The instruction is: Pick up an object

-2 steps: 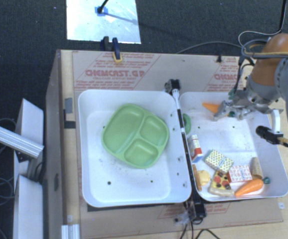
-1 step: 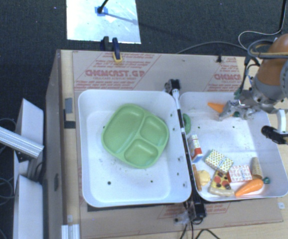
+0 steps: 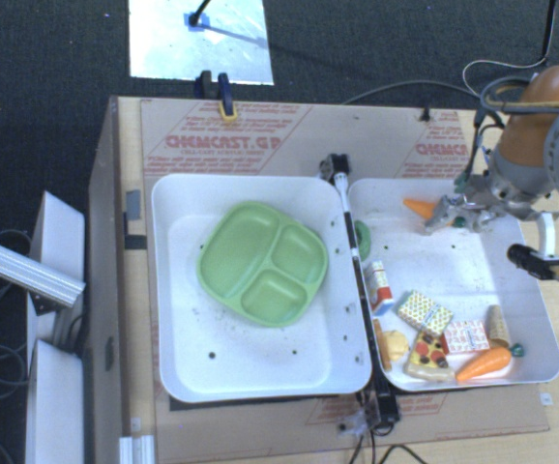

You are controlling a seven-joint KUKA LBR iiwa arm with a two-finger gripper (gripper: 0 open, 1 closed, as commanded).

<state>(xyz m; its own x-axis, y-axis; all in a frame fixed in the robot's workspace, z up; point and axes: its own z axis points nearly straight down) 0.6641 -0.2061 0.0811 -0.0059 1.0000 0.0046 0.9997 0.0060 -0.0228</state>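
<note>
the grey kuka arm's two-finger metal gripper (image 3: pixel 451 213) sits low over the far end of the right shallow white plastic bin (image 3: pixel 541 303), fingertips pointing toward the bin divider. can't tell how far the jaws are apart or whether anything is between them, too small and cluttered.

likely target: small orange cone-shaped toy carrot (image 3: pixel 418 207), just beside the fingertips on their divider side, touching or nearly so, can't tell which. judging by that, step in hand is the closing approach on it.

to do it well: centre the fingers across the cone's narrow axis, not along it, or it'll squirt out. go low enough to straddle it, close slowly, lift straight up and verify it comes along.

other candidates are well apart, at the near end of the bin: a bigger orange plastic carrot (image 3: pixel 485 362), a toy pizza slice (image 3: pixel 429 355), a checkered yellow block (image 3: pixel 417 308). the green divided plastic tray (image 3: pixel 263 262) lies in the left white bin (image 3: pixel 168 259), beyond the divider.
</note>
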